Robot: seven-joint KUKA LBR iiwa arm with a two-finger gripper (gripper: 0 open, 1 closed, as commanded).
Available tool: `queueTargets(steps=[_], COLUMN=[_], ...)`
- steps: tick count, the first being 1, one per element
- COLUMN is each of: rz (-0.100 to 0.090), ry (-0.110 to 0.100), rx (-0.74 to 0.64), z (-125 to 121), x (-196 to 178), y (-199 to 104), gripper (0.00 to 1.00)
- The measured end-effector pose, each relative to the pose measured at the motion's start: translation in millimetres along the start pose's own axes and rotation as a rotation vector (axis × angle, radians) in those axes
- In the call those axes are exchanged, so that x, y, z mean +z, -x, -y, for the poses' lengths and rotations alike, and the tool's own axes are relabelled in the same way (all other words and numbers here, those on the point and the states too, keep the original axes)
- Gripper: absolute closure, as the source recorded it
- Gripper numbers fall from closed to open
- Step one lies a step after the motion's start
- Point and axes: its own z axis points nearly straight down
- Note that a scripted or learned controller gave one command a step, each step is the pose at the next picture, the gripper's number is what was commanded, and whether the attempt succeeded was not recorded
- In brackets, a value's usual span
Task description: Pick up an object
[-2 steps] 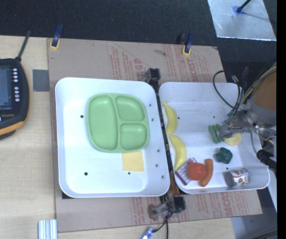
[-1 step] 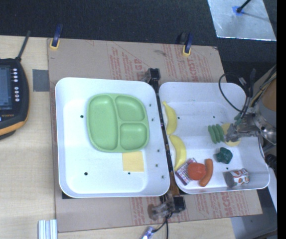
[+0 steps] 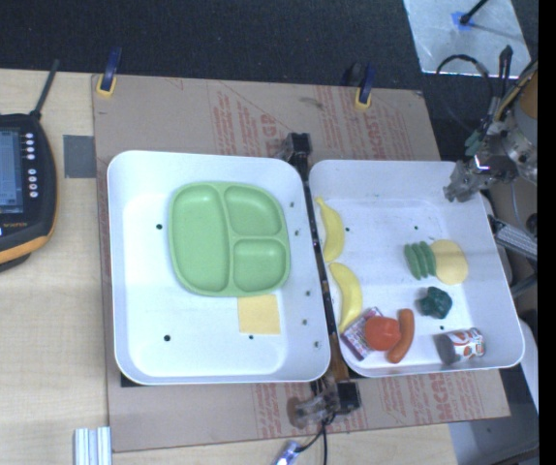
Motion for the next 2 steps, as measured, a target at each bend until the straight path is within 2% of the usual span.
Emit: queueTargets(steps=[1, 2], rz=[-0.001, -0.001], ry=[-0.005, -0.002], rx=[-0.001, 0.001], z=[44, 0], x=[109, 108], y=[0, 1], gripper=[0.0, 0.0])
